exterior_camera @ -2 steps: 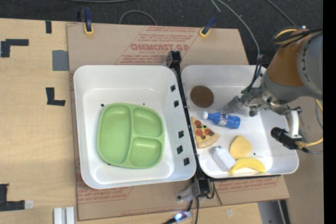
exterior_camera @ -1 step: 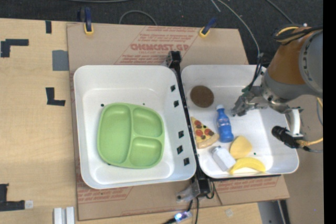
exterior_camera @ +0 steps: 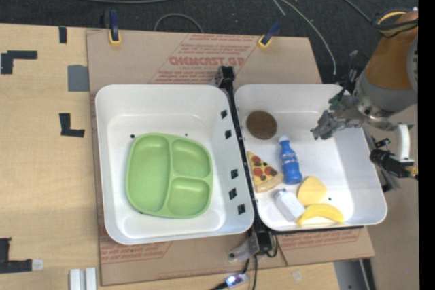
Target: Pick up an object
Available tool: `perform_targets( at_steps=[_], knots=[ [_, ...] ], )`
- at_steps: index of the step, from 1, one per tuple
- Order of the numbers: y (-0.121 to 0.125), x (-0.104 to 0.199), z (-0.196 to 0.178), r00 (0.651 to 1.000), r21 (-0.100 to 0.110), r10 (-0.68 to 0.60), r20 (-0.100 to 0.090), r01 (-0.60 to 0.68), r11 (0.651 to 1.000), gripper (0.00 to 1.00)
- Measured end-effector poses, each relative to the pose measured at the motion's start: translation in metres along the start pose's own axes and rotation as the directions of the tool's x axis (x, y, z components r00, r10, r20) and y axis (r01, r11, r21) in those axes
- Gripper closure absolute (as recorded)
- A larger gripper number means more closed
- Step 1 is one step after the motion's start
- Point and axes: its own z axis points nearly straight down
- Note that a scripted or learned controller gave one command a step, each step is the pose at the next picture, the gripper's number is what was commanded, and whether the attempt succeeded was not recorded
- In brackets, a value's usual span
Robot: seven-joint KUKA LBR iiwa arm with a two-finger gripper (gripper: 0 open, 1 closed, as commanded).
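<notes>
Closest to the lens, a yellow banana [exterior_camera: 321, 214] lies at the near edge of the right bin [exterior_camera: 353, 146], with a yellow wedge [exterior_camera: 312, 189] and a small white bottle [exterior_camera: 287, 204] just beside it. Farther in sit a blue bottle [exterior_camera: 289, 160], a pizza slice [exterior_camera: 263, 171] and a brown disc [exterior_camera: 261, 124]. My gripper [exterior_camera: 325, 128] hovers over the bin's far right, fingers spread, gripping nothing. Left bin [exterior_camera: 112, 105] holds a green divided plate [exterior_camera: 169, 175].

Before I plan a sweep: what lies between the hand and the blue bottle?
Bare white bin floor in the camera view; nothing sits between the hand and the blue bottle.
</notes>
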Motion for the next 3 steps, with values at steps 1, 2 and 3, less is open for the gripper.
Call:
perform_targets(
  at_steps=[1,2,3],
  knots=[
    [0.002,0.0,-0.048,1.0,0.0,0.0,0.0,0.0,1.0,1.0],
    [0.003,0.0,-0.101,1.0,0.0,-0.001,0.0,0.001,1.0,1.0],
    [0.006,0.058,-0.088,1.0,0.006,-0.004,-0.003,0.004,1.0,1.0]
  ],
)
